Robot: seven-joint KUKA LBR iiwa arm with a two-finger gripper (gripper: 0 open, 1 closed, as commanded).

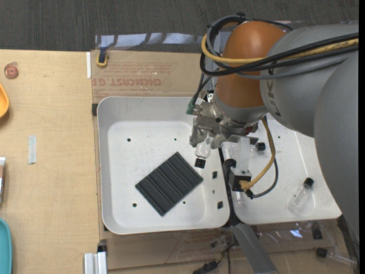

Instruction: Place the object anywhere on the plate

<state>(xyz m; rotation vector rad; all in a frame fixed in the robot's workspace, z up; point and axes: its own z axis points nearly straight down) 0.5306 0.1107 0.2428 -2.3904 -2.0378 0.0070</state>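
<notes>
In the camera view, the arm (296,73) is reaching in from the right and bending down over the seam between the two bins. Its orange band (251,56) is sitting above the wrist, with yellow and black cables (263,173) looping around it and hanging down past the bins' shared edge.

The gripper (201,147) is pointing down over the right part of the left bin (105,153). Whether it is open or closed cannot be told, as the wrist is hiding much of it from this slant.

The object (200,157), a small clear piece with a black end, is showing right at the gripper's tip. It cannot be told whether it is being gripped or merely lying in the bin beneath. It is sitting just beside the plate's upper right corner, apart from it.

The plate (169,183), dark, ribbed and rectangular, is lying flat and turned at an angle near the middle of the left bin's floor.

In the right bin (319,210), a second clear piece (301,194) with a black cap is lying near the front right corner, well apart from the gripper.

Cardboard (142,76) is lying behind the bins, and a pale board (51,124) is stretching along the left.
</notes>
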